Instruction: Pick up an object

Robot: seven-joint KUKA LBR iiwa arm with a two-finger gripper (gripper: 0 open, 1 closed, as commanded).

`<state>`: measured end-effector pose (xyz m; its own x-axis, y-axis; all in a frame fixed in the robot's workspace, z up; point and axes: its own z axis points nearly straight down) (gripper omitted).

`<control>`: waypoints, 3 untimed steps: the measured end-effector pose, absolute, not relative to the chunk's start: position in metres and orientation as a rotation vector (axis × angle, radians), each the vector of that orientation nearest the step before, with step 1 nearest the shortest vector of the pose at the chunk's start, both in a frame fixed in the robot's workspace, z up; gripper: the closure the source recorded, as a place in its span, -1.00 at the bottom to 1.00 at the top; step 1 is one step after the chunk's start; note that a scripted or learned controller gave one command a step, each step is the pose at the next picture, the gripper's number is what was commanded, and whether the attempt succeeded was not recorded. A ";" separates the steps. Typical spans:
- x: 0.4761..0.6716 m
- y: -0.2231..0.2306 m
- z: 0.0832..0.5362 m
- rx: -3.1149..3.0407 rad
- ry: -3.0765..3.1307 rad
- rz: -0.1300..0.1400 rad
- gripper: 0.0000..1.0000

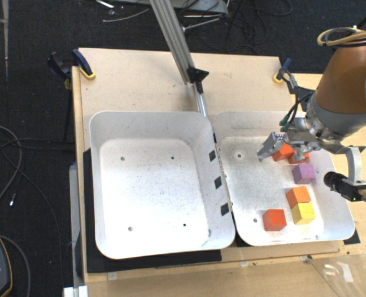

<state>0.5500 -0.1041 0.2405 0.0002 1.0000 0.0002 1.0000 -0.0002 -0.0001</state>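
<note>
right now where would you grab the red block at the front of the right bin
Take the red block from straight above, fingers across its left and right faces. It lies flat and alone on the bin floor, open space to its left; the yellow block and orange block sit off to its right.

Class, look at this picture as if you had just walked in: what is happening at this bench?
A grey and orange robot arm reaches in from the right over the right bin. Its pincer is low over an orange-red block near the bin's far side. Whether it grips the block cannot be told. A purple block, an orange block, a yellow block and a red block lie loose nearer the front. The left bin sits alongside.
</note>
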 end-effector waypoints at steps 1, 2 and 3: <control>0.528 -0.156 0.106 -2.222 -2.213 0.008 -1.00; 0.588 -0.204 0.097 -2.196 -2.211 -0.023 -1.00; 0.650 -0.183 0.093 -2.205 -2.214 0.013 -1.00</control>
